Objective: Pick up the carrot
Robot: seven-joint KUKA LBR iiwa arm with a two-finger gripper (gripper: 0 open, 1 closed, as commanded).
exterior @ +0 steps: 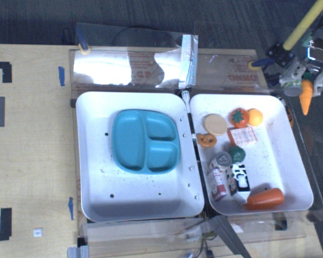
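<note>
Hanging off the upper right corner of the bench, the two-finger gripper (308, 84) pinched the small orange carrot (306, 96), which dangled point-down outside the right white bin (299, 144), just past its far right corner. That bin held a tan round disc (215, 124), a red tomato-like piece (238, 117) touching a yellow-orange round fruit (255, 116), a red-and-white packet (243, 137), an orange ring-shaped pretzel piece (206, 140), a dark green knob (237, 154), a silver can (219, 172) lying on its side, a black-and-white block (240, 178) and a long red-orange sausage-like piece (265, 198) near the front wall. The left white bin (91, 160) held a blue divided plastic plate (146, 141), lying flat in its middle.
</note>
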